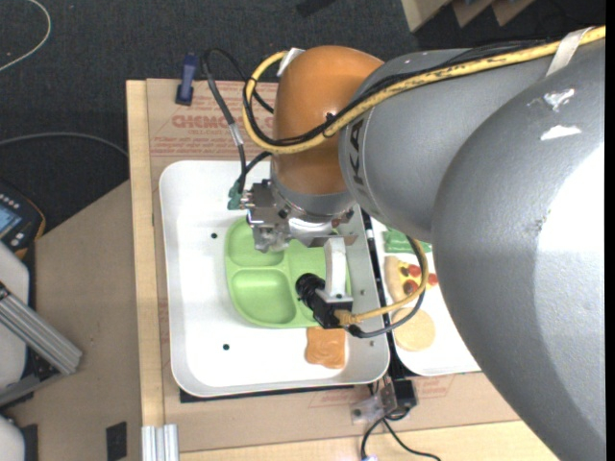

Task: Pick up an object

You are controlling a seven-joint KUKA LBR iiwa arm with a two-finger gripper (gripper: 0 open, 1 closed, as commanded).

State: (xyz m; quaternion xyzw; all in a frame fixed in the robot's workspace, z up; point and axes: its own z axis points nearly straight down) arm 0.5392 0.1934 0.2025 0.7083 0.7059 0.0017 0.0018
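Observation:
A light green divided plate (259, 291) lies in the left white bin (187, 257). My gripper (271, 235) hangs straight over the plate's far part, under the orange wrist band, and the wrist hides most of it. An orange chunk (326, 348) rests in the same bin just in front of the plate, near the front right corner. I see nothing held in the gripper.
The right bin (437, 361) is largely covered by the grey arm; a tan round piece (419, 333) and a yellow-green item with red dots (407, 271) show at its left side. Bare white floor lies left of and in front of the plate.

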